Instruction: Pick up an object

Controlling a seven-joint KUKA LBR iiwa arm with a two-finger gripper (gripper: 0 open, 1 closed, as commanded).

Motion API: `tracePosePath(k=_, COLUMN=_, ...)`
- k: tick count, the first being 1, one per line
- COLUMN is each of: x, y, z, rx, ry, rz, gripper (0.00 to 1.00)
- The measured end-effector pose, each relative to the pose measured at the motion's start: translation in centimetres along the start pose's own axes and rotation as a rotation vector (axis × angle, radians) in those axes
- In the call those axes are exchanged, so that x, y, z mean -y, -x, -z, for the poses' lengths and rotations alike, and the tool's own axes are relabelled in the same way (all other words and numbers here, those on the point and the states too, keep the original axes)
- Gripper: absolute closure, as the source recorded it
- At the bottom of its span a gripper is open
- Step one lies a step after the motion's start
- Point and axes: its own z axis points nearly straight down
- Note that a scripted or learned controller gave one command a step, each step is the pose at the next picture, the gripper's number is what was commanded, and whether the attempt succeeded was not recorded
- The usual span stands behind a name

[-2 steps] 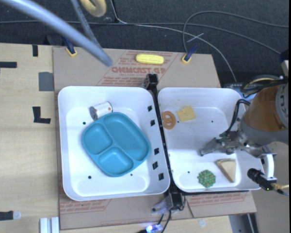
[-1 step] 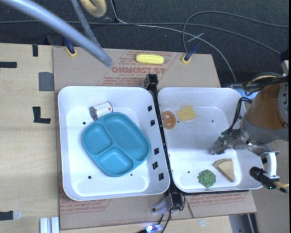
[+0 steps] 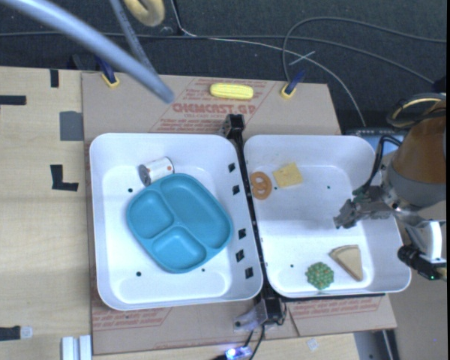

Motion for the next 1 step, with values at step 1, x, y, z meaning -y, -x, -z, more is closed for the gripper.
tracePosePath(k=1, x=-0.95, y=0.12, z=4.65, rx=0.001, ry=0.003, rz=0.0, gripper=1.0)
